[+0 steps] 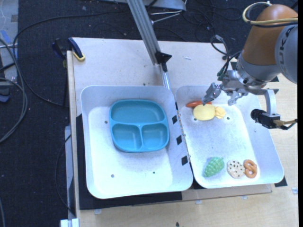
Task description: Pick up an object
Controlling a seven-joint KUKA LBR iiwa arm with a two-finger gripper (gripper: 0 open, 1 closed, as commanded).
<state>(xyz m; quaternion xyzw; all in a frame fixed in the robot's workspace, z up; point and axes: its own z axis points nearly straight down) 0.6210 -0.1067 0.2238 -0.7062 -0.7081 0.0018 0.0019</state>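
The tabletop [118, 60] is seen bearing two white bins; the right bin [236, 141] is taken as landmark. To its left, touching, the left bin [94, 174] is set, with a blue divided plate [139, 125] inside. Over its far edge the gripper [221, 94] is hung, fingers spread, nothing between them. Just beneath, at its far end, a yellow toy [204, 112] is lain. Along its near edge a green grape bunch [213, 166], a cookie [234, 169] and a pretzel [250, 168] are ranged.
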